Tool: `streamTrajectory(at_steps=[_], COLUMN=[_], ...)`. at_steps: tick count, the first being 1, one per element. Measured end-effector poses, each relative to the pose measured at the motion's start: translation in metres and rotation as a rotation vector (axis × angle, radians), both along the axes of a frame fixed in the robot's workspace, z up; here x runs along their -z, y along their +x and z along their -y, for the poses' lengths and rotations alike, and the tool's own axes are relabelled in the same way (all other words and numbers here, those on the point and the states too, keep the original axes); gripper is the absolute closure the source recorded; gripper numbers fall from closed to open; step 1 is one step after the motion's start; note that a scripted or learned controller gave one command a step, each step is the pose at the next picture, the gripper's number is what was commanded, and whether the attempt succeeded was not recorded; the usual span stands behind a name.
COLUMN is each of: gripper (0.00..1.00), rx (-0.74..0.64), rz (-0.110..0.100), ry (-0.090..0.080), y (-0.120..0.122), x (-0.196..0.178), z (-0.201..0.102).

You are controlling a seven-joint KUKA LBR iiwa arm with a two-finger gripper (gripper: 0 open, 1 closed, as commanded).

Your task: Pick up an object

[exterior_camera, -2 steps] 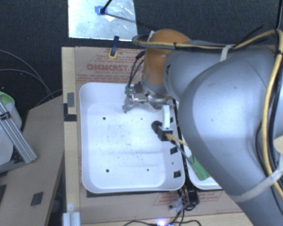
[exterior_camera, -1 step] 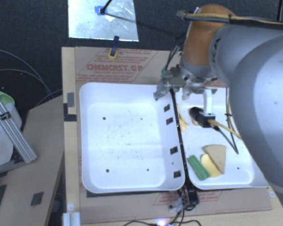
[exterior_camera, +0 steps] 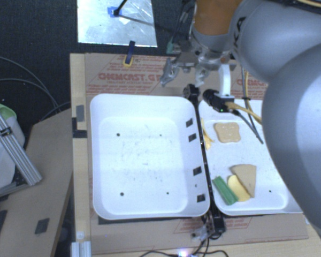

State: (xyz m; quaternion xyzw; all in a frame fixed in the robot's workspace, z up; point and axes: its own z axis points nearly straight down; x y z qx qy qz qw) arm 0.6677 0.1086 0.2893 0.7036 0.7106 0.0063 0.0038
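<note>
The right bin (exterior_camera: pixel 275 194) holds a tan toast-shaped slice (exterior_camera: pixel 227 132) near its middle. At its front lie a tan wedge (exterior_camera: pixel 246 176), a yellow piece (exterior_camera: pixel 237 187) and a green block (exterior_camera: pixel 223 190), all close together. A thin yellow strip (exterior_camera: pixel 205 136) lies against the bin's left wall. My gripper (exterior_camera: pixel 183 78) hangs over the back edge where the two bins meet, behind all these objects. Its two fingers stand apart with nothing between them.
The left bin (exterior_camera: pixel 104 197) sits beside the right one, with a black divider with clips (exterior_camera: pixel 200 154) between them. A cardboard sheet (exterior_camera: pixel 123 75) lies under both. A shiny metal plate (exterior_camera: pixel 99 20) and a small blue-yellow clamp (exterior_camera: pixel 129 54) are at the back left. The grey arm (exterior_camera: pixel 289 63) covers the right side.
</note>
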Motion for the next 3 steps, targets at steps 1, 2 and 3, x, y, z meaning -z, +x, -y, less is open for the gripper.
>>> streamTrajectory(at_steps=[1, 2, 3], gripper=[0.00, 1.00, 1.00], rx=[-0.002, 0.000, 0.014], rz=[-0.004, -0.007, -0.007], ry=[0.003, -0.003, 0.000], y=[-0.053, -0.051, -0.185], x=[-0.097, -0.102, -0.165], z=[-0.065, -0.060, 0.019])
